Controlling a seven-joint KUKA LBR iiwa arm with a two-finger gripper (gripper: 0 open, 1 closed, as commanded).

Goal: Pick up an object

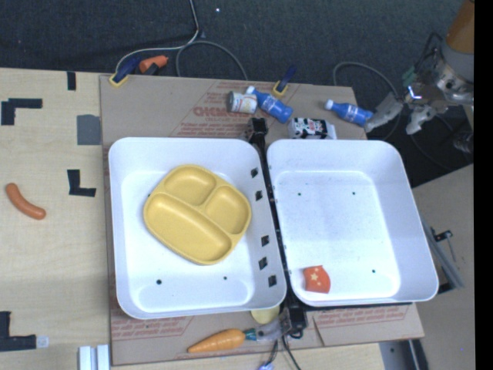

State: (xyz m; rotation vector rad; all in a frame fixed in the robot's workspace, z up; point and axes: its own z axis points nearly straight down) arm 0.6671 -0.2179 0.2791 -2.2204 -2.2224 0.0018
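Left bin (pixel 123 206) has a yellow divided plate (pixel 198 213) sitting in it, long axis running upper-left to lower-right. Right bin (pixel 400 206) holds one small red-orange chunk (pixel 316 279) near its front edge, too stubby to really point anywhere. The gripper (pixel 412 110) is up at the far right, off the bins, partly cut off by the frame, and honestly I can't tell its state.

Not much you can actually read here. The cardboard sheet (pixel 202 111) under the bins has red printing on it, looks like a logo plus some letters, but it's too blurry to make out (maybe upside down too). The small black and white box (pixel 312 129) has markings, also unreadable
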